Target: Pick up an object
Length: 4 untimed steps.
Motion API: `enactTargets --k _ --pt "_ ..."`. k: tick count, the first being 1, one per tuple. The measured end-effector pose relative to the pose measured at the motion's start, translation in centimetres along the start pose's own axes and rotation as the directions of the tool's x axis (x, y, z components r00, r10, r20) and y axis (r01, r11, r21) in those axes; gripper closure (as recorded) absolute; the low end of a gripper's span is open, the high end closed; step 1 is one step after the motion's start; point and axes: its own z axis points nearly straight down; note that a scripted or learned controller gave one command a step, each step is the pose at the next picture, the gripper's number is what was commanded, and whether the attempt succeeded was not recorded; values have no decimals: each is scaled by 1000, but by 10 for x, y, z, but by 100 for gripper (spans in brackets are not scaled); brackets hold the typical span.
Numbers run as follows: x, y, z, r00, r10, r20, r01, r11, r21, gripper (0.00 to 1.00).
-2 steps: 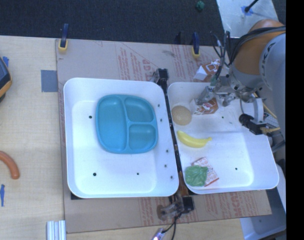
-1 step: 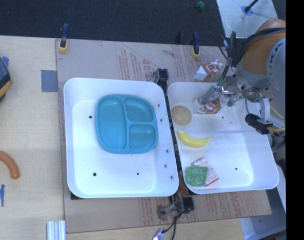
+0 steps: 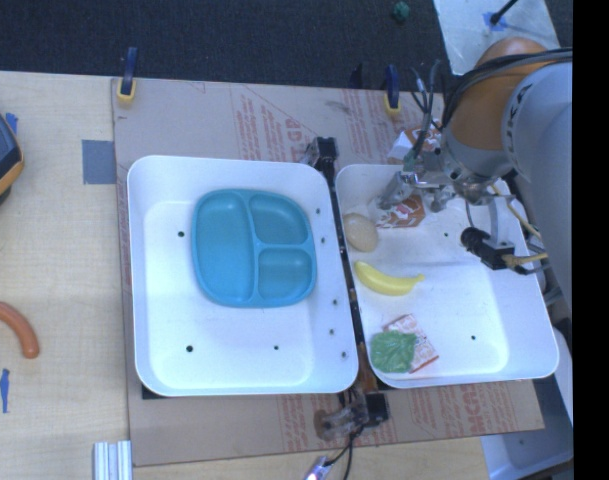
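Left bin (image 3: 144,268) has blue tray (image 3: 254,247). Right bin (image 3: 514,343) has banana (image 3: 387,279), gripper (image 3: 416,190) over a packet (image 3: 404,211).

A sausage (image 3: 15,329), perhaps, lies on the bench (image 3: 54,268).

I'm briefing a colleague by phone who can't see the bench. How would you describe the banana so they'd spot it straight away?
Start at the right-hand white bin, the one without the blue divided tray. Near its left wall, about halfway down, lies the banana: a small, curved yellow piece. It sits below a pale round item and above a green item on a wrapper, and it is the only yellow thing there.
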Motion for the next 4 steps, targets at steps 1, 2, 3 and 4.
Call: enactTargets --k 1,2,3,4 --pt "-30 -6 -32 1000 2 -9 -2 1000 23 0" --pt "-5 -3 -5 1000 0 -5 0 1000 12 0" --pt "13 -22 -1 1000 2 1 -2 1000 -7 0" --pt "13 -61 -2 1000 1 -2 -1 1000 -12 0"
